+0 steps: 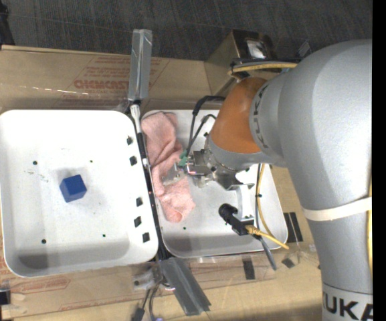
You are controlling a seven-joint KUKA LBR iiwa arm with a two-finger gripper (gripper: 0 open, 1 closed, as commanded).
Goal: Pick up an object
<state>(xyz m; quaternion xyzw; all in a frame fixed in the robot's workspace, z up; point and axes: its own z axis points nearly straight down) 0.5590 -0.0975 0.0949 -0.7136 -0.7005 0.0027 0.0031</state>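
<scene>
Reaching in from 3 o'clock, the grey KUKA arm [326, 146] lowers its gripper [182, 168] onto a crumpled pink cloth [167, 166] along the 9 o'clock wall of the right bin [206, 243]; whether the gripper is closed or apart cannot be told. A yellow cable [269, 238] trails toward 5 o'clock. Well apart, a blue cube [73, 187] sits near the middle of the left bin [19, 179]. Brown cardboard [65, 75] covers the worktop at 12 o'clock.

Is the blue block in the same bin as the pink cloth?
No, the blue block sits alone in the left bin, while the pink cloth lies in the right bin.
</scene>
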